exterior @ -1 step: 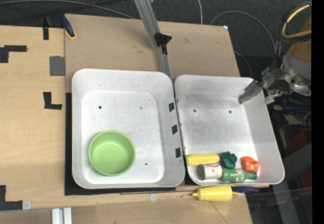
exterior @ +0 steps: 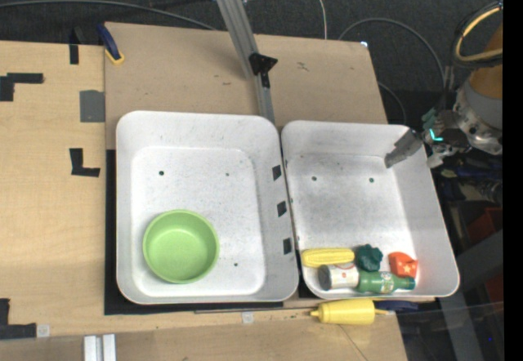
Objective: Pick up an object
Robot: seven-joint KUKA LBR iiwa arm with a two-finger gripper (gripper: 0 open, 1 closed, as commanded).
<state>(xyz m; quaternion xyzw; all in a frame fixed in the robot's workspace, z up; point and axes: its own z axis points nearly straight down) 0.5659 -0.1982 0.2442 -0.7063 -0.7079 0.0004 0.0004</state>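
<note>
Dark carpet with loose cables surrounds your worktop (exterior: 327,77), which carries two shallow white bins side by side. From the overhead camera, the left bin (exterior: 196,127) holds a green bowl (exterior: 181,247) at its 7 o'clock corner. The right bin (exterior: 359,135) has its things crowded along the 6 o'clock wall: a yellow corn cob (exterior: 328,256), a dark green lump (exterior: 368,256), a small red piece (exterior: 403,265), a green bottle (exterior: 382,283) and a white canister (exterior: 338,277). A yellow mustard bottle (exterior: 346,313) lies outside on the worktop, just past that wall. Your pincer (exterior: 402,149) hangs at the right bin's 2 o'clock rim, well apart from the cluster; you cannot tell whether it is wide or narrow. The corn cob is probably light, stiff plastic, likely slippery; take it across its middle.
</note>
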